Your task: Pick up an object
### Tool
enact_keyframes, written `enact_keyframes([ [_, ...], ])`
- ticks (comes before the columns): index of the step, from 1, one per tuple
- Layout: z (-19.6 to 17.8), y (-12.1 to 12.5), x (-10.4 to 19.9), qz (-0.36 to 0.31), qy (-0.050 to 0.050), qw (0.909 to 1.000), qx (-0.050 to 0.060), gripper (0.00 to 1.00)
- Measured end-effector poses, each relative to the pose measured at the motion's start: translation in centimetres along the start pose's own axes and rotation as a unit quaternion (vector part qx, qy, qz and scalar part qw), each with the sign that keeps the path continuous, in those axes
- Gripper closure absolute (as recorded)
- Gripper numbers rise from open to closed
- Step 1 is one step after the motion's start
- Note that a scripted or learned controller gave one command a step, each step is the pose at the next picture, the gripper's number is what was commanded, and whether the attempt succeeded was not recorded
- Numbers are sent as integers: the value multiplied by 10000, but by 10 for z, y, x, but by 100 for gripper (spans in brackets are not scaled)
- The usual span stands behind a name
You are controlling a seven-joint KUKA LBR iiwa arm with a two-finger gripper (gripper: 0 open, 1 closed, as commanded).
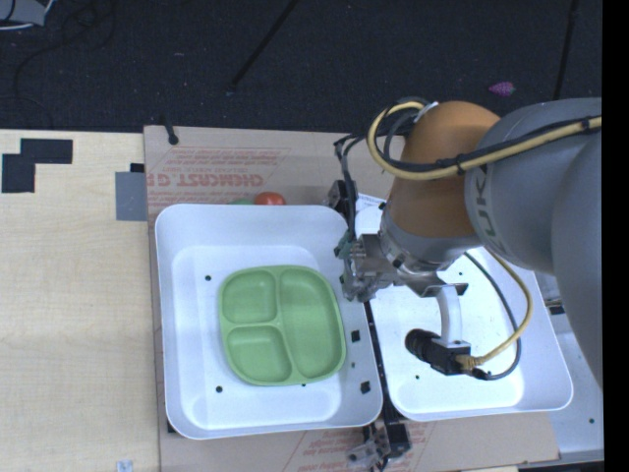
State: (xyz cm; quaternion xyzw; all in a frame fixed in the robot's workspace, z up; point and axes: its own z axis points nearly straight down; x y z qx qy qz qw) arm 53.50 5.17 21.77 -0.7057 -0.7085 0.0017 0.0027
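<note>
The green divided plate [282,324] lies flat in the left bin [187,264], a little right of the bin's middle, its right edge near the wall shared with the right bin [531,382]. It looks like the only thing within reach worth picking.

The trouble I'd expect is the grip: the plate is wide, shallow and smooth, so two fingers coming straight down would likely meet its flat floor or skid off a rim. It could also tip, or slide against the bin wall, if caught on one edge alone.

The arm reaches in from the right, its orange band and grey wrist hanging over the seam between the bins. The gripper [358,275] sits low beneath the wrist, just beside the plate's far right corner, above the dividing wall. Its dark metalwork is bunched up under the wrist, and I cannot tell how the claw stands. Nothing shows between its fingers.
</note>
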Motion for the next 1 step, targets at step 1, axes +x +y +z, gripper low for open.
enact_keyframes([
  [1, -12, -3, 47, 1, -2, 10000, -12, 100],
])
